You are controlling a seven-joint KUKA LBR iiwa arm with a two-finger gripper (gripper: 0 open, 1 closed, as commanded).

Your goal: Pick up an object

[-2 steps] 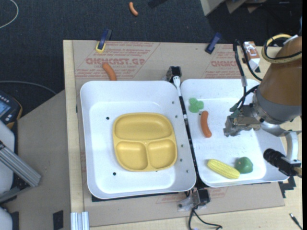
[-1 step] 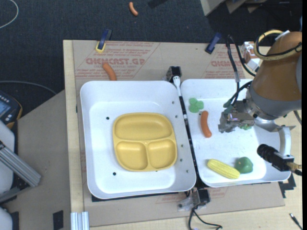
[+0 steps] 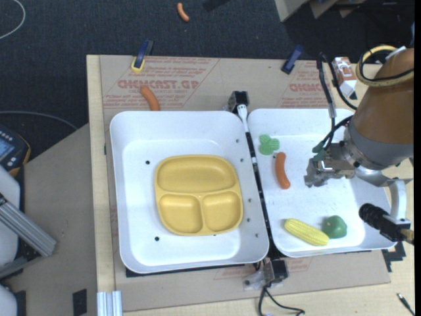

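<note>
From above, the grey arm (image 3: 385,120) with its orange band is reaching in from the right and leaning over the right bin (image 3: 299,120). Its jaws (image 3: 320,172) are hanging above the bin's middle; whether they are spread or pressed together cannot be told from this angle, and nothing is showing between them.

The left bin (image 3: 128,176) is holding a yellow divided tray (image 3: 197,194), lying flat near its centre with its three compartments facing up. The right bin is carrying four small things. A pale green piece (image 3: 268,145) is lying near the upper left, and an orange sausage (image 3: 282,170) is lying just below it, running up and down, near the jaws on their left but apart from them. A yellow corn cob (image 3: 306,232) is lying along the lower edge, with a dark green pepper (image 3: 335,226) just beside its right end; both are sitting below the jaws.

Another orange sausage (image 3: 150,98) is lying on the worktop (image 3: 99,255) above the left bin.
</note>
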